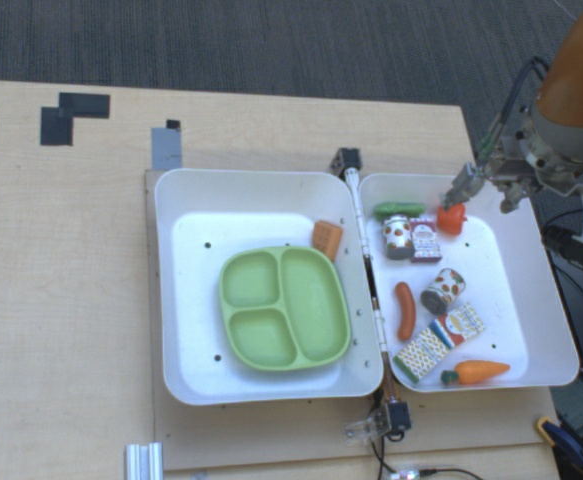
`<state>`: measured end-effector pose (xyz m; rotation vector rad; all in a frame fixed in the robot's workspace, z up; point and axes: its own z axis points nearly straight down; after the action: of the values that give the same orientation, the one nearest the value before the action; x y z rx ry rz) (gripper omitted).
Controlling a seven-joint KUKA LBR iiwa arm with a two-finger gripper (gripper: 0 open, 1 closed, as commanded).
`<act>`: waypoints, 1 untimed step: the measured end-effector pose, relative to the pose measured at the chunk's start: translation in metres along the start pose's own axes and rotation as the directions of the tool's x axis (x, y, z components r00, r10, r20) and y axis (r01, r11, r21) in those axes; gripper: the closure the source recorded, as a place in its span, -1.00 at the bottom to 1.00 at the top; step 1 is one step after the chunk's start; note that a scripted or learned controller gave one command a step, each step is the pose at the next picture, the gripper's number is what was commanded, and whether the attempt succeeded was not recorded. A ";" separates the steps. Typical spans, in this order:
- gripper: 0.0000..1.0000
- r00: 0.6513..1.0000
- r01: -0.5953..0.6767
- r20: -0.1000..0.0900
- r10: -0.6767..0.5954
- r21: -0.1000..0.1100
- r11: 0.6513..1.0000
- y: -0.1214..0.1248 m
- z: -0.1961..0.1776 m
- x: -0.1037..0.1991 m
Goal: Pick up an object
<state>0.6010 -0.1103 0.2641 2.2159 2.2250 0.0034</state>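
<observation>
The arm hangs over the far right corner of the right bin (531, 298), and the pincer (486, 190) sits up near that bin's far rim — fingers look spread, one dark tip towards the red piece, the other out to the right, nothing between them. So no grasp made yet; by my reading this is the approach, with the drop and the close to come.

Closest candidate is the small red toy (451, 218), glossy plastic, lumpy, just beside the left fingertip at the far edge. The next move would call for centring over it and coming straight down — it sits close to the bin wall, so there is little room for the outer finger.

Other choices in the same bin: a green pod-shaped piece (398, 208) along the far rim, two small printed cans (411, 238) side by side, a smooth red sausage (406, 310) lying lengthwise, a tipped can (444, 290), a flat printed carton (438, 341) towards the near edge, and a carrot (481, 371), orange and tapered, in the near right corner.

Left bin (186, 298) holds a pale green divided plate (284, 308) of matt plastic and an orange block (326, 236) at its far right.
</observation>
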 end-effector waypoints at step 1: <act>-1.00 1.000 -0.003 0.001 0.003 0.001 1.000 -0.090 0.071 -0.049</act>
<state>0.5118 -0.1597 0.1927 2.2190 2.2217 0.0004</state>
